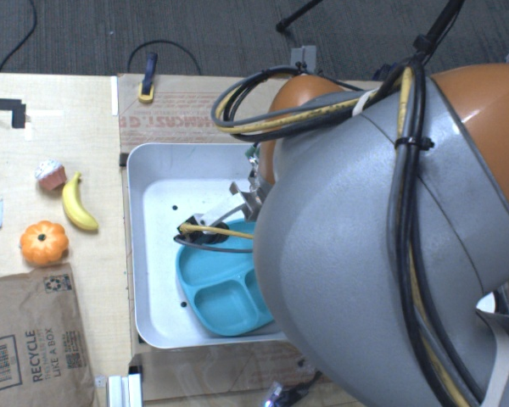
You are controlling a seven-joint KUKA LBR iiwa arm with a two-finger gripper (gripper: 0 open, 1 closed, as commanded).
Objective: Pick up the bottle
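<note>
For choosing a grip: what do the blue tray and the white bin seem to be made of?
Blue tray: probably moulded plastic, smooth with a slight sheen and rounded compartment edges. White bin: also looks like plastic, matte, with soft rounded corners; painted metal cannot be excluded.

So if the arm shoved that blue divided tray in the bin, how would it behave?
The blue tray looks like stiff moulded plastic, so it would probably keep its shape. Lying flat and shallow in the white bin, it would likely slide rather than tip. It seems light for its size.
</note>
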